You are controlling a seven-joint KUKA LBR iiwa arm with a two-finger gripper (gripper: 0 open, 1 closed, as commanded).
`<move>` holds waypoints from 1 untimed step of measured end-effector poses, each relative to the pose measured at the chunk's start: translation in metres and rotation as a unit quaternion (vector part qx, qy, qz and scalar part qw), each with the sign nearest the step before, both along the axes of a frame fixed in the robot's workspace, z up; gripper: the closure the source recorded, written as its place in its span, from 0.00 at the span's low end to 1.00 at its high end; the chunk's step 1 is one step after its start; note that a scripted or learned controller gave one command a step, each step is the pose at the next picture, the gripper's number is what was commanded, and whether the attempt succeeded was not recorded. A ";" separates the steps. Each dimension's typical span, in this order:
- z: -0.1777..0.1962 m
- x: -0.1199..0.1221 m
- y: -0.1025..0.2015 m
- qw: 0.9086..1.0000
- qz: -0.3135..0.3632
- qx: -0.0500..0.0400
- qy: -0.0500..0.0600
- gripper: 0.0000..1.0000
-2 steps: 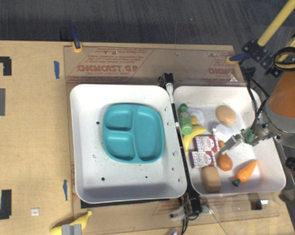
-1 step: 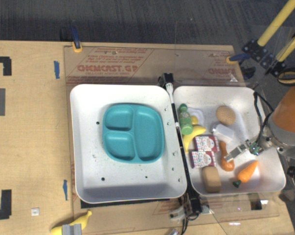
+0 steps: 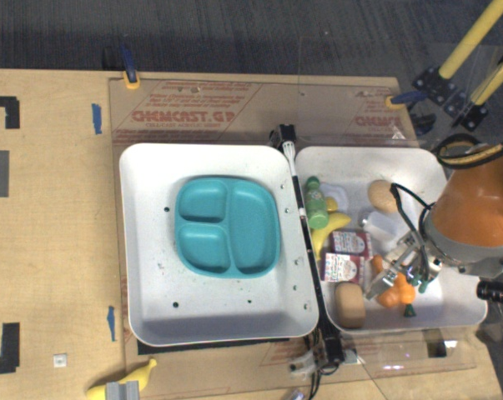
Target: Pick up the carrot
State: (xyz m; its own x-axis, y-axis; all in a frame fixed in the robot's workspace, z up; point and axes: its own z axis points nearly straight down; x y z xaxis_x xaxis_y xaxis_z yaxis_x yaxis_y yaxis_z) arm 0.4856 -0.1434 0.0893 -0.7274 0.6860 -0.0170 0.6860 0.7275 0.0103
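The carrot (image 3: 391, 295) is orange with a small green top. It lies in the right bin (image 3: 460, 307), near that bin's front. My gripper (image 3: 399, 273) reaches in from the right and is down right over the carrot, covering its upper part. Orange shows on both sides of the gripper's metal parts. Above the wrist sits the arm's orange band (image 3: 478, 211).
The right bin also holds a green bottle (image 3: 316, 205), a banana (image 3: 328, 227), a red and white packet (image 3: 344, 255), a brown roll (image 3: 349, 303) just left of the carrot, and a tan round item (image 3: 382, 195). A teal divided plate (image 3: 228, 226) lies in the left bin (image 3: 143, 223).
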 end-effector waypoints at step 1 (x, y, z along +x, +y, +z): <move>0.013 0.005 -0.001 1.000 -0.002 -0.003 -0.009 1.00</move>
State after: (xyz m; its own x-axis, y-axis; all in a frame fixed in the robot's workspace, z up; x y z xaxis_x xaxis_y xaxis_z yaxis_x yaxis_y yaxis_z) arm 0.4902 -0.1447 0.1019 -0.7246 0.6883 -0.0342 0.6881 0.7254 0.0187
